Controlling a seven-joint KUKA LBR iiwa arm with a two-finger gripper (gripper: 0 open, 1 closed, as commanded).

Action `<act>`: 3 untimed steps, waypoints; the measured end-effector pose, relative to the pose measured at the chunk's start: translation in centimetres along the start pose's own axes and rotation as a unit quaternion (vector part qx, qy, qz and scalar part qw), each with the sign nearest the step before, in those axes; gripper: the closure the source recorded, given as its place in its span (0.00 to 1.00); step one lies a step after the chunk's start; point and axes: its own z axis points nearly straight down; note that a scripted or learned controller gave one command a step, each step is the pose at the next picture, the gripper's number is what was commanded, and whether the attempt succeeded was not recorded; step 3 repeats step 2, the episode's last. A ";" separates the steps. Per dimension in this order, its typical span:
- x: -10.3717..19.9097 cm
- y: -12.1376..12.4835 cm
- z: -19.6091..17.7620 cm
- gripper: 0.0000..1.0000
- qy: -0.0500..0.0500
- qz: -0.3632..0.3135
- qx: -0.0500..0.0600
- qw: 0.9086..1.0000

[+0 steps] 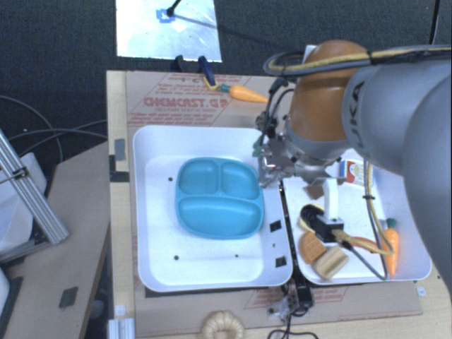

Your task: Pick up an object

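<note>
Grey arm (395, 111) overhead; blue tray (217, 198) in left bin (155, 260)

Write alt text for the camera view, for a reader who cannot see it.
A grey KUKA arm with an orange band reaches in from the right, over the seam between two shallow white bins. The left bin holds a blue divided plate; the right bin holds toy food, including a carrot and a round cookie. Another carrot lies on cardboard behind the bins.

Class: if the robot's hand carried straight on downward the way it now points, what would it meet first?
Probably the right edge of the blue plate or the bin wall beside it; the hand hangs there, depth unclear.
</note>
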 end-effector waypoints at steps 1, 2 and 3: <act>-0.5 -1.0 0.6 1.00 0.000 0.002 0.001 1.000; 0.1 -0.4 0.2 1.00 0.000 0.000 0.000 1.000; 0.1 -0.4 0.2 1.00 0.000 0.000 0.000 1.000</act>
